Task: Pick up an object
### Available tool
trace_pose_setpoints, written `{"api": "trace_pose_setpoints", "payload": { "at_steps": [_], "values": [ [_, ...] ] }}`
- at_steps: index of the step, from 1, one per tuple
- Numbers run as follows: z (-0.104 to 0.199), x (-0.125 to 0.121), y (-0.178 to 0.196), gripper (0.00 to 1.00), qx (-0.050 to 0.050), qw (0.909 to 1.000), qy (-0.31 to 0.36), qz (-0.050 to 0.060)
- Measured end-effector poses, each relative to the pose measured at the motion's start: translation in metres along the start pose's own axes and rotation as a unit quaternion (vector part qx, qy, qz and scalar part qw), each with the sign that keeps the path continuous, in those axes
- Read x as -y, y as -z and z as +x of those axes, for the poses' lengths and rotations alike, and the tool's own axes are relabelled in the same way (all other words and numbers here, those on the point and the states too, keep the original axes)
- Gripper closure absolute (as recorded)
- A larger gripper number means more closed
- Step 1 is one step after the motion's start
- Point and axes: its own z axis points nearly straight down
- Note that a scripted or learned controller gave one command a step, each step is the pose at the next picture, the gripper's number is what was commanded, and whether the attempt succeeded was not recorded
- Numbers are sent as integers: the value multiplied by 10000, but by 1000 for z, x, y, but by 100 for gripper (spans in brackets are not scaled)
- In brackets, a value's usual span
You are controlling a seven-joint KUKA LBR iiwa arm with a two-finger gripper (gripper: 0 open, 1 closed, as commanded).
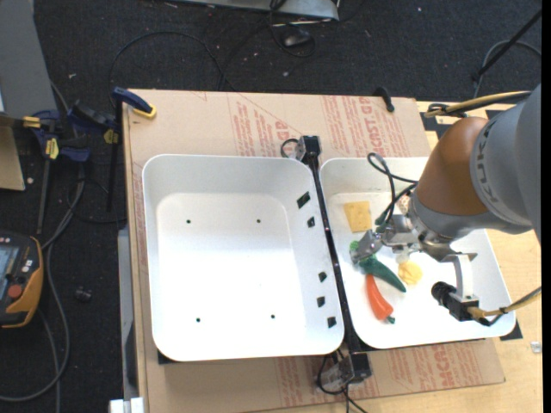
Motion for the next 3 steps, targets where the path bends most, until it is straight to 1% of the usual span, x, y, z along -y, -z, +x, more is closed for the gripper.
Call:
{"api": "trace_pose_setpoints", "payload": {
  "at_steps": [1, 2, 3],
  "values": [
    [2, -38, 101, 0, 8, 10000, 22, -78],
    [15, -52, -3, 0, -1, 10000, 22, 3],
    [5, 33, 0, 0, 3, 10000, 1, -17]
  ]
}}
